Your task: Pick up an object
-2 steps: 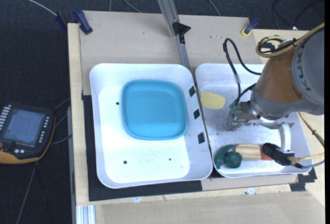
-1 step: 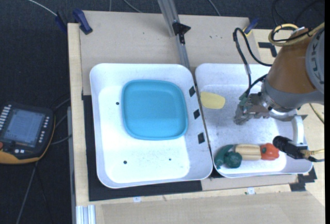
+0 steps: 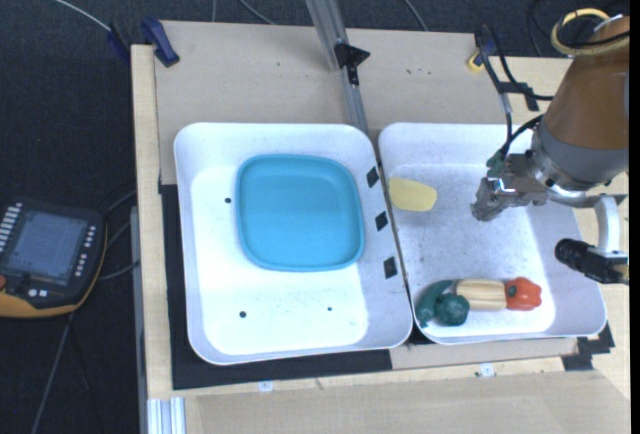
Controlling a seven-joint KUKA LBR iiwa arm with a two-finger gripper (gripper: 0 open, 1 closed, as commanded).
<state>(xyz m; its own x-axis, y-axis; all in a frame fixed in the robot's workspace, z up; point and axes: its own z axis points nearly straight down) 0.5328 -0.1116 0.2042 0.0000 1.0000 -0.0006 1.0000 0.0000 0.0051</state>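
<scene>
Gripper [image 3: 489, 205] hangs over right bin [image 3: 500, 137]; finger opening cannot be told, nothing seen held. Yellow piece [image 3: 412, 194] lies well apart to its left. Risk: descent lands on bare floor, missing every object.

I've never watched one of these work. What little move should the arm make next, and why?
Probably a short shift toward the yellow piece, then down. The gripper hangs over bare floor of the right bin, with nothing between its fingers, and that piece lies alone nearby, while the other toys crowd the bin's near edge.
</scene>
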